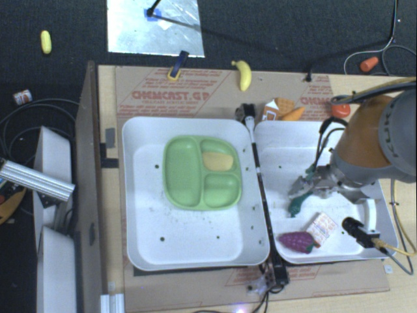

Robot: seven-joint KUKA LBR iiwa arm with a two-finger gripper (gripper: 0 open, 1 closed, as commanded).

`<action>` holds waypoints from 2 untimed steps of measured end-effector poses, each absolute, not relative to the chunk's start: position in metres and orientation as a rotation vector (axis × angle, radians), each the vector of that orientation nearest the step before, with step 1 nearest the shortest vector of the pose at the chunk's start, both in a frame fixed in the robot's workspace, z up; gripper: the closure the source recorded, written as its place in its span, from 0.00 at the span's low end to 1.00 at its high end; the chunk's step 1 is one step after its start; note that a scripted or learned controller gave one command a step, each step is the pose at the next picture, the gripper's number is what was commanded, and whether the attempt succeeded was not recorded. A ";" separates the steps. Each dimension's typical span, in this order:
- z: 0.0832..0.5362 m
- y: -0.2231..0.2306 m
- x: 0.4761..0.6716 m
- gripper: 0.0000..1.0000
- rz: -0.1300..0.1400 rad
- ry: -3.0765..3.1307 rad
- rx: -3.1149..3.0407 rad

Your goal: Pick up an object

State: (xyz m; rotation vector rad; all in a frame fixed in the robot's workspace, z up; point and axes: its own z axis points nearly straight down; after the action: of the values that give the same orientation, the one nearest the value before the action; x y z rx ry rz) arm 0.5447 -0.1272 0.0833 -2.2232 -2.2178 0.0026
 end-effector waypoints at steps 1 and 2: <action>0.095 -0.125 0.547 1.00 -0.004 -2.225 -2.221; 0.095 -0.125 0.547 0.00 -0.003 -2.225 -2.221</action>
State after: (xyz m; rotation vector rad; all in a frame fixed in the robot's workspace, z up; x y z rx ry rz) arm 0.5473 -0.1251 0.0947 -2.2208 -2.2247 -0.0035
